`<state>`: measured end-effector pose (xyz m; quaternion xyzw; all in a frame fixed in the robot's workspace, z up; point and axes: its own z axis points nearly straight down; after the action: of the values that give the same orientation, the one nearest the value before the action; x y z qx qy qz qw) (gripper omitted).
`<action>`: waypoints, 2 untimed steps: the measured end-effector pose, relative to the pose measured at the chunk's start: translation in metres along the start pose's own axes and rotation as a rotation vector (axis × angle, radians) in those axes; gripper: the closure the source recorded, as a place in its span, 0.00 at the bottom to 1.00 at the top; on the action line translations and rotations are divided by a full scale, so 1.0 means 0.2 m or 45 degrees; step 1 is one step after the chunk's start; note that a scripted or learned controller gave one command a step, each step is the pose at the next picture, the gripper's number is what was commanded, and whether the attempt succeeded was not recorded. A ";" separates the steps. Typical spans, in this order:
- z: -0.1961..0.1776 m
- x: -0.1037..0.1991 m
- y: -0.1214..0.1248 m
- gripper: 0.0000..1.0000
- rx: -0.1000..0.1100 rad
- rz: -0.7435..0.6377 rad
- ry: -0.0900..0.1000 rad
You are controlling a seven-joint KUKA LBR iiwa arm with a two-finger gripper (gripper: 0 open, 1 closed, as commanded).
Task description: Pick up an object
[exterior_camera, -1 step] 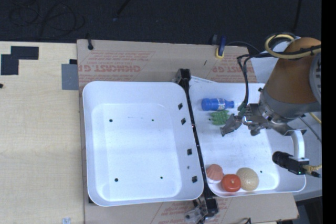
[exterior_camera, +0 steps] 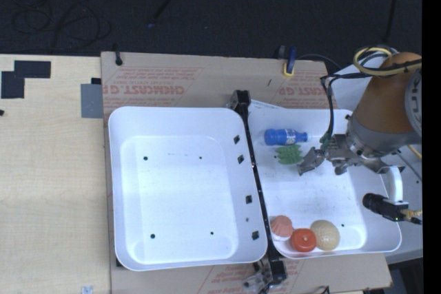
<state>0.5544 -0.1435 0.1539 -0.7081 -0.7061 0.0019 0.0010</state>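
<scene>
The gripper (exterior_camera: 311,160) is seen just right of the green object (exterior_camera: 289,155) (finger state cannot be told) in the right bin (exterior_camera: 358,244).

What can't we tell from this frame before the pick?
- Gripper: small and blurred in the camera view; whether it touches the green object is unclear.
- Green object: too small to identify.
- Blue bottle: label unreadable at this size.
- Right bin: its right wall is partly covered by the arm.
- Three round objects at the bin's near edge, pink, red, tan: touching or apart, unclear.
</scene>
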 end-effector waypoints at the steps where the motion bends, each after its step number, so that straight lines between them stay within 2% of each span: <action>1: -0.06 0.01 0.00 1.00 0.001 0.001 0.003; 2: -0.06 0.01 0.00 0.00 0.002 0.003 0.003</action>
<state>0.5536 -0.1421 0.1653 -0.7091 -0.7051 0.0014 0.0023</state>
